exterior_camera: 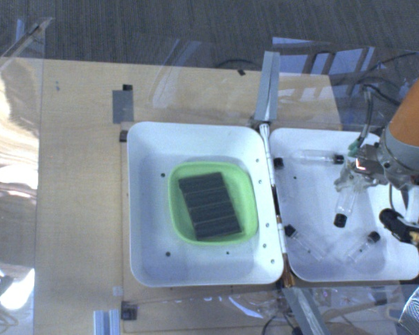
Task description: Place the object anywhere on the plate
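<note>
A green plate (247,187) with rounded corners sits in the middle of the left bin (146,243). A dark grey ridged rectangular block (209,206) lies flat on the plate, slightly turned. My gripper (361,165) hangs over the upper right part of the right bin (398,264), well to the right of the plate and apart from the block. A small red light glows on it. The arm's orange band (413,124) shows at the right edge.
Several clear vials with black caps lie scattered in the right bin, one (313,158) near its top, one (345,206) just below the gripper, and one (362,247) near the front. A grey metal post (267,86) stands behind the gap between the bins.
</note>
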### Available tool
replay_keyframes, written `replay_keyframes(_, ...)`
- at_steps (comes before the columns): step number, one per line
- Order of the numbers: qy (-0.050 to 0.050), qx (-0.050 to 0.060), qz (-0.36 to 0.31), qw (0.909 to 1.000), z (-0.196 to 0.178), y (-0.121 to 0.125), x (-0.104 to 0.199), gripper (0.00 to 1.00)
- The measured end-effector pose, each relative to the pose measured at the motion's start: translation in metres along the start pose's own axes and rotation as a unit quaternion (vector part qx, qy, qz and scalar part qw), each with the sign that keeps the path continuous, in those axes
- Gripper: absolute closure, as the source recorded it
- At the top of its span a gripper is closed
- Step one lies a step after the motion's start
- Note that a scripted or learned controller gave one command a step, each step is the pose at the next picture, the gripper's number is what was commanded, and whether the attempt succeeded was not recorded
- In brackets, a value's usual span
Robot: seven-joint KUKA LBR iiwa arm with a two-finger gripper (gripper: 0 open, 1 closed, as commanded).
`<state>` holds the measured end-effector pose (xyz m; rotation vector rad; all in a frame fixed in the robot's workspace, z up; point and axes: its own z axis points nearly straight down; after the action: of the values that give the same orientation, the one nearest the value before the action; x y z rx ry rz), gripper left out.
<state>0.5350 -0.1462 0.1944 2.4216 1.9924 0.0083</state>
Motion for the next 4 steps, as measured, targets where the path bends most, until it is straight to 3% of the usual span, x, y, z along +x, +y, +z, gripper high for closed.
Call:
replay_keyframes(1, 0.000, 0.003, -0.060, 0.9982, 0.055, -0.057, 0.041, 1.00)
replay_keyframes(2, 0.001, 0.000, -0.131, 0.9913, 0.000, -0.074, 0.141, 1.00)
replay_keyframes(3, 0.001, 0.000, -0.131, 0.9914, 0.000, -0.074, 0.140, 0.00)
replay_keyframes(4, 0.000, 0.000, -0.138, 0.9904, 0.009, -0.050, 0.119, 0.00)
